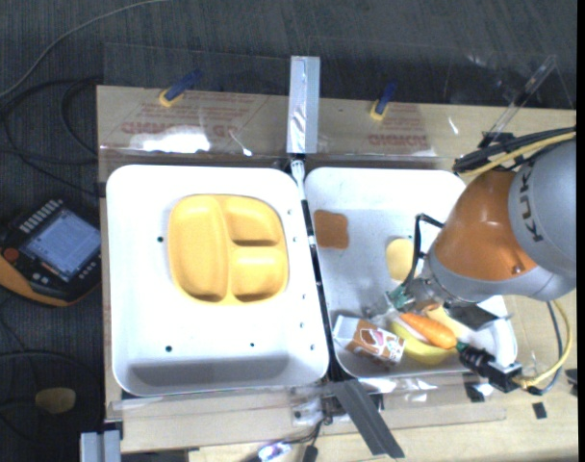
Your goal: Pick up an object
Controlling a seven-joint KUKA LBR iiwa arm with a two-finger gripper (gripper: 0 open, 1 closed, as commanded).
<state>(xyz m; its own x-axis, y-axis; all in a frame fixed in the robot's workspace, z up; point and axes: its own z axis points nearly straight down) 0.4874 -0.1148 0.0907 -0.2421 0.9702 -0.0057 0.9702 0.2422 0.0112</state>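
A handheld control pendant [44, 253] is lying on the dark floor off the bench's left edge, its cable trailing away. On the bench [119, 114], the left bin [139, 354] is holding a yellow divided plate [227, 247], which is sitting toward the bin's far side. Clear plastic sheeting [187, 128] is lying along the bench's far edge, pinned by two blue-and-yellow clips [180, 88]. Past the central divider, the right bin [369, 195] is carrying a brown square piece [331, 229] near its far left corner and a pale yellow rounded object [399, 255] toward its middle. Along the bin's near edge, a small printed packet [374, 340] is lying beside a banana [418, 349], with an orange carrot [429, 329] resting on top of it. The KUKA arm [495, 234] is reaching in from the right, its orange band hanging over the bin's near right corner and hiding the gripper, so the state of the jaws cannot be told.
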